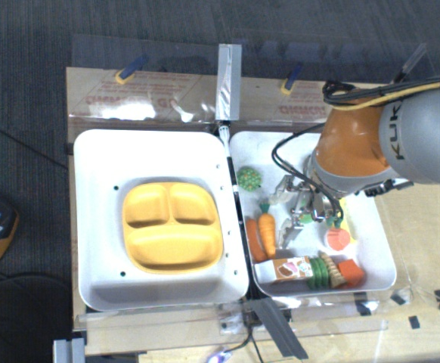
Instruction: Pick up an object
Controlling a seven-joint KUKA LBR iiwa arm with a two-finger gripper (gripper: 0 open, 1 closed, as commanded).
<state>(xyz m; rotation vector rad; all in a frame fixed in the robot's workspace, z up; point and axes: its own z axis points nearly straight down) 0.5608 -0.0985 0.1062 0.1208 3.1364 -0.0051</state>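
Note:
In the right bin (371,225) my gripper (299,214) hangs low over the middle, fingers pointing down toward the bin floor. An orange carrot (266,233) with a green top lies just left of the gripper. A green ball (249,177) rests near the bin's upper left. A pink-red round fruit (339,239) lies right of the gripper. Along the front wall lie a brown box (292,268) and a green-and-orange item (337,272). I see nothing clearly between the fingers.
The left bin (99,165) holds a yellow divided plate (173,226). A metal divider post (229,82) stands behind the bins. Black cables loop from the orange wrist band (352,138) over the right bin's back.

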